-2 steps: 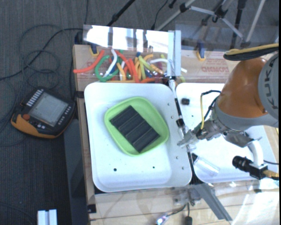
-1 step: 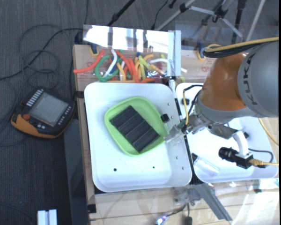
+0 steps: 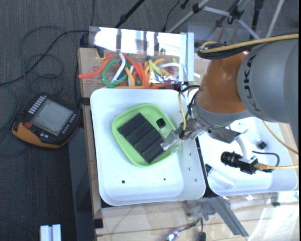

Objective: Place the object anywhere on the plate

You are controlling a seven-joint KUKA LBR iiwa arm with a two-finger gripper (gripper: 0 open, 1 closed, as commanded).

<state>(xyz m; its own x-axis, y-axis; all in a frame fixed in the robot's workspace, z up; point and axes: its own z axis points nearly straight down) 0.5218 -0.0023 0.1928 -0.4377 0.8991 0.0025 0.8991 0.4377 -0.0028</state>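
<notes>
Over green plastic plate, dark ribbed rectangular block: judged rigid, light, best pinched across short sides. Two-finger gripper alongside; grip state indeterminable.

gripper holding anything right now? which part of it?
Cannot be told. The gripper sits low over the right edge of the green plate, next to the black ridged block; nothing visibly sits in it.

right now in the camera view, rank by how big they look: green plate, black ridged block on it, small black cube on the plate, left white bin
Largest to smallest:
1. left white bin
2. green plate
3. black ridged block
4. small black cube
All lie at about the same depth, so the order is safe.
</notes>
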